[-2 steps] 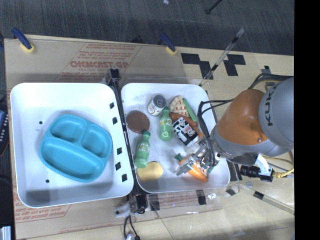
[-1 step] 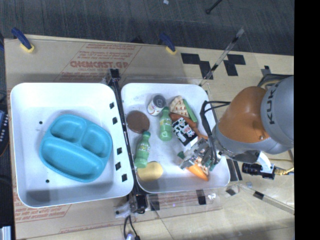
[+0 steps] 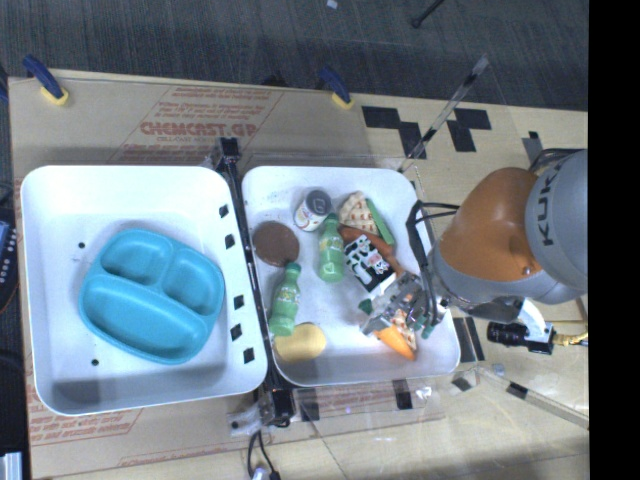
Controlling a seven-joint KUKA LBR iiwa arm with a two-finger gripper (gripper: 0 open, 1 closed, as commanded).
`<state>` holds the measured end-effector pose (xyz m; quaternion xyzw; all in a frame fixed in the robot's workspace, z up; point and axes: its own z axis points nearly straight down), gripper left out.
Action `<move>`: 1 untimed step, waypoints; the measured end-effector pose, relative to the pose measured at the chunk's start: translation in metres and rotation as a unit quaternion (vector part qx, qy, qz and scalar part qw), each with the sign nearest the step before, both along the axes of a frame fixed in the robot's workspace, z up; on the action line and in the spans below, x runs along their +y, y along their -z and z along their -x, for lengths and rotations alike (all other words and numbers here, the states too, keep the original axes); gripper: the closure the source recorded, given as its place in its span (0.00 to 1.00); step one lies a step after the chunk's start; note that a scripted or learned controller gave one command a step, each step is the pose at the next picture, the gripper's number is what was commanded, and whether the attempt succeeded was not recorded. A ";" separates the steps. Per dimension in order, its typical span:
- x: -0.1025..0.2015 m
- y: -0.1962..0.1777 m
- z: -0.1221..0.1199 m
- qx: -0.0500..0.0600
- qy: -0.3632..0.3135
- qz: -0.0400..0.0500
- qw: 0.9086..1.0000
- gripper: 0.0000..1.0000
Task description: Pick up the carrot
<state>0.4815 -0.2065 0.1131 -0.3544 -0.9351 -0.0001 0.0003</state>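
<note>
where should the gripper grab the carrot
Probably across the carrot's narrow width, coming straight down. It lies flat near the right bin's front right corner, directly under the gripper, so little of it shows.

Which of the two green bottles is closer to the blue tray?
The bottle lying beside the divider, just above the yellow piece. The other bottle sits further right, mid-bin, farther from the blue tray.

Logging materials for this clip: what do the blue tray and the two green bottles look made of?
Blue tray: seemingly moulded plastic, smooth and evenly coloured, soft sheen, rounded compartments. Green bottles: probably plastic, slightly glossy, possibly translucent; too small to be sure.
</note>
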 end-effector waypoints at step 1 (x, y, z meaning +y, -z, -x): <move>0.047 -0.101 -0.001 0.000 0.092 0.001 0.996 1.00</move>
